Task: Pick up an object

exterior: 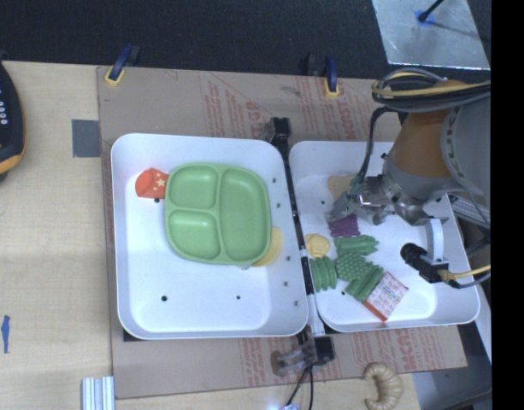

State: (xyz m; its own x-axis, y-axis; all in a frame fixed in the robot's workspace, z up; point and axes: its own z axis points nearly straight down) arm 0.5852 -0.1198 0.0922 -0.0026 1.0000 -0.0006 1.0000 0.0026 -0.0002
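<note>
The pincer (347, 207) hangs low over the right bin (432, 314), at the end of the grey arm (432, 165) reaching in from the right. Whether it is open or closed cannot be told, nor whether it has hold of anything. A purple piece (344, 225) lies just below it, touching or nearly so. Further below sit green ridged toys (351, 263), with a small yellow round thing (318, 246) to their left and a red-and-white packet (385, 295) to their lower right. Well to the left of the pincer, the left bin (150, 306) carries a green 3-compartment plate (217, 213), with a red piece (150, 183) at its far edge.
</note>
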